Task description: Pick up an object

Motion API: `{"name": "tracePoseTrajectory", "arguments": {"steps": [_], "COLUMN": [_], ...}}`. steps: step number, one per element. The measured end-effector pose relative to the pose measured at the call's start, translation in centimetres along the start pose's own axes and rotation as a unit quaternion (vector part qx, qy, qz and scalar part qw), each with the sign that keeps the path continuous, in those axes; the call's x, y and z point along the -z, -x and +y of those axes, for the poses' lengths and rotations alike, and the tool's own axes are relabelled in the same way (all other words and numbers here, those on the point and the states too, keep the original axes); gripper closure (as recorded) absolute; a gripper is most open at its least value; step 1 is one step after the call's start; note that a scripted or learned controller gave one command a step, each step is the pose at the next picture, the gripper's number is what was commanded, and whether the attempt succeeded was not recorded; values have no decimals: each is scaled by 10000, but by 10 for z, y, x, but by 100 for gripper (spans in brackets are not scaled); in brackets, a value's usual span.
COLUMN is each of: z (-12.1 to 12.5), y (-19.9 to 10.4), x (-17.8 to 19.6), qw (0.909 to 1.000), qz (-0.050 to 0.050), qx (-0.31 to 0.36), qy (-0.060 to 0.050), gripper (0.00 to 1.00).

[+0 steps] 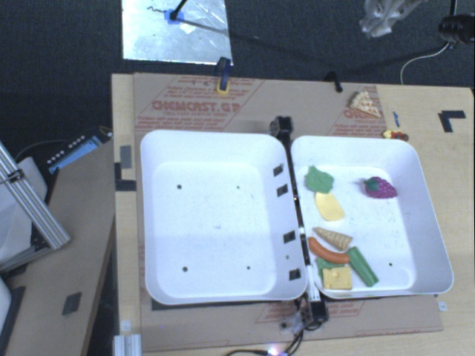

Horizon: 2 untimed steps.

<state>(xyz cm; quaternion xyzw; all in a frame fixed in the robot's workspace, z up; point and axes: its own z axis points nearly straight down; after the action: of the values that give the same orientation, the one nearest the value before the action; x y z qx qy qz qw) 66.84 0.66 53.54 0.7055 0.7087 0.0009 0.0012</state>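
The gripper (386,13) hangs at the top right of the camera view, well above and beyond the far edge of the counter (460,162), over dark floor. It looks pale and blurred, and whether its jaws are spread or pressed together cannot be told; nothing is seen between them.

2 shallow white bins sit side by side on the counter. The left bin (159,199) shows only small dark specks on its floor. The right bin (423,221) carries all the loose items: a green leafy piece (319,179) near its far left corner, a pale yellow piece (329,207) just in front of it, a purple grape cluster (380,188) off to the right, a tan cone (333,238), an orange-red sausage (327,251) touching the cone's near side, a green pod (363,266) and a yellow block (338,278) by the near wall.

Outside the bins, a pizza slice (364,104) lies on the counter behind the right bin.
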Motion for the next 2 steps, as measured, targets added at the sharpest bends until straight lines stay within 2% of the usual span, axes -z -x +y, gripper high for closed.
{"name": "tracePoseTrajectory", "arguments": {"steps": [1,2], "z": [-1,0], "y": [80,59], "x": [-31,-14], "qw": [10000,10000], "qz": [-9,0], "qx": [-46,-6], "qy": [-12,3], "gripper": [100,100]}}
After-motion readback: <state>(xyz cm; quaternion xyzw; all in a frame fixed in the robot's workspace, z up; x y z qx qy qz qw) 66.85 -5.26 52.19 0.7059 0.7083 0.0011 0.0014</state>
